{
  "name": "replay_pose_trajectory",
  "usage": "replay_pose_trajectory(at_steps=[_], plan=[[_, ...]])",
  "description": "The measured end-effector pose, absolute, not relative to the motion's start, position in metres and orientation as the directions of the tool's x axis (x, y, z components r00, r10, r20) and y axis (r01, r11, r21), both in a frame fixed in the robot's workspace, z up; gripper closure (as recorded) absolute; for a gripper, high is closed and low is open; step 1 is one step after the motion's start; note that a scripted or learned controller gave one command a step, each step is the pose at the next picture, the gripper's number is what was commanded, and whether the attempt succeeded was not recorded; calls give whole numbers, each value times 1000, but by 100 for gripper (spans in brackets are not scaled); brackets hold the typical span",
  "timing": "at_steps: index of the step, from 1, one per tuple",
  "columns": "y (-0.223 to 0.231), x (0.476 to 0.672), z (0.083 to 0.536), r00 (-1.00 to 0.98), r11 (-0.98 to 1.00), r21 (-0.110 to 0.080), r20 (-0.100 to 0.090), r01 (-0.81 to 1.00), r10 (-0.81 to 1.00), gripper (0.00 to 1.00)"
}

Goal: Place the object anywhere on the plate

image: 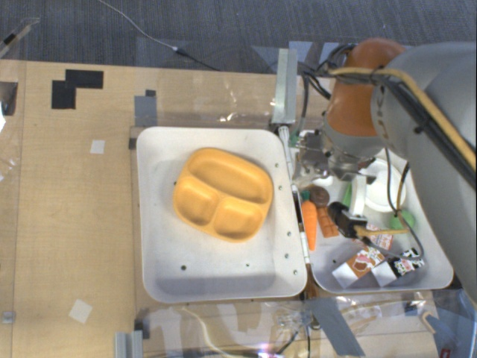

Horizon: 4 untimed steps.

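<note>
A yellow plate [222, 192] with three compartments lies in the left white bin [160, 267]; nothing rests on it. My gripper [325, 179] is lowered into the right bin [440, 271], near its left wall, under the orange wrist band. Just below it sit a small brown round piece [319, 196], an orange carrot [310, 224] and an orange block [326, 221]. The wrist hides what lies directly under the gripper.
More items crowd the right bin: a dark utensil-like piece [340, 218], a white dish [384, 192], a green piece [406, 219], and small printed cartons [365, 261] at the front. The raised divider [297, 222] separates the bins. Cables loop off the wrist.
</note>
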<state>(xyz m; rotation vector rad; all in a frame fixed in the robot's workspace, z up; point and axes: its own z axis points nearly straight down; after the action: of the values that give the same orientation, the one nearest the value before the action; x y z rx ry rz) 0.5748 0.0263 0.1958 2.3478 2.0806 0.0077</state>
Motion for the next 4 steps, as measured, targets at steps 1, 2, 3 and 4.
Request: replay_pose_trajectory(at_steps=[1,2,3,4], plan=[[97,575,185,-217,217,2,1,976,976,100],[195,553,277,-495,495,9,0,869,869,100],[166,585,241,-480,480,0,-2,877,877,100],[210,598,238,-477,477,5,0,879,879,100]])
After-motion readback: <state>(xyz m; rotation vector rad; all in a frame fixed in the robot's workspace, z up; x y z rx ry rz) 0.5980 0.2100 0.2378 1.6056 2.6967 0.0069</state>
